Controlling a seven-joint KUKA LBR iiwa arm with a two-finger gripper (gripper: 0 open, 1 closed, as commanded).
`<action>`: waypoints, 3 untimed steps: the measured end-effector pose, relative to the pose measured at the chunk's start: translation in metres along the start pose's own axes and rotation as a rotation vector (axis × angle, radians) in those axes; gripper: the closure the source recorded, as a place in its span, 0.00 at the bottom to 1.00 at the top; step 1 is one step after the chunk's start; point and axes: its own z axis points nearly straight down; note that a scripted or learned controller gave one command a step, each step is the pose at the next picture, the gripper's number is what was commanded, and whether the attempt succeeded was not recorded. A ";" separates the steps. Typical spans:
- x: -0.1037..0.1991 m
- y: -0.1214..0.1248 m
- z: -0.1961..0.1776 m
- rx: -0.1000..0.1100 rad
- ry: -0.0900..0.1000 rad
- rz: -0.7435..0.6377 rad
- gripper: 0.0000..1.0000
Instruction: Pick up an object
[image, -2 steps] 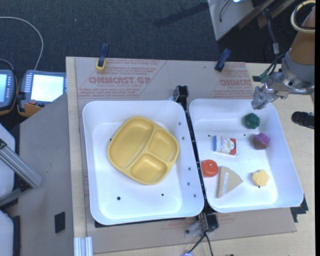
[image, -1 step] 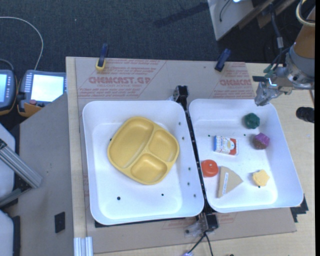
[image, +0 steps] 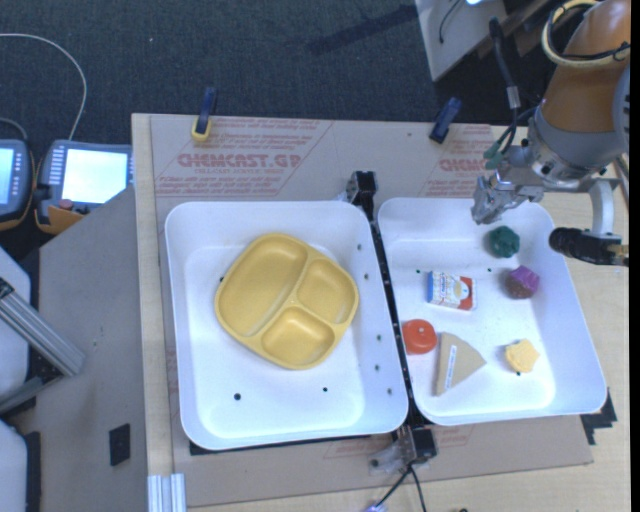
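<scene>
While the grey two-finger gripper (image: 487, 207) hangs over the far edge of the right-hand shallow white bin (image: 575, 385), nothing is seen between its tips; whether it is open or closed cannot be told from this slanted view. The nearest candidate is the small dark-green rounded object (image: 503, 240), lying just below the gripper on the bin floor, apart from the wall. A clean pick would likely call for centring over it and descending straight, since it sits near the bin's far rim. Close beside it lies a purple lumpy object (image: 520, 282), which may crowd one side of the approach. Further in are a small white-and-blue printed packet (image: 450, 290), a red-orange round piece (image: 419, 337), a tan wedge-shaped block (image: 455, 363) and a small yellow chunk (image: 521, 356), all well apart from the green one. The left-hand bin (image: 195, 380) holds a yellow sectioned plastic plate (image: 287, 299).
</scene>
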 end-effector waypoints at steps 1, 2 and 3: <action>0.060 -0.013 -0.004 -0.001 0.000 -0.001 1.00; 0.108 -0.038 -0.009 0.000 0.000 0.000 1.00; 0.155 -0.048 0.003 0.001 0.000 0.000 1.00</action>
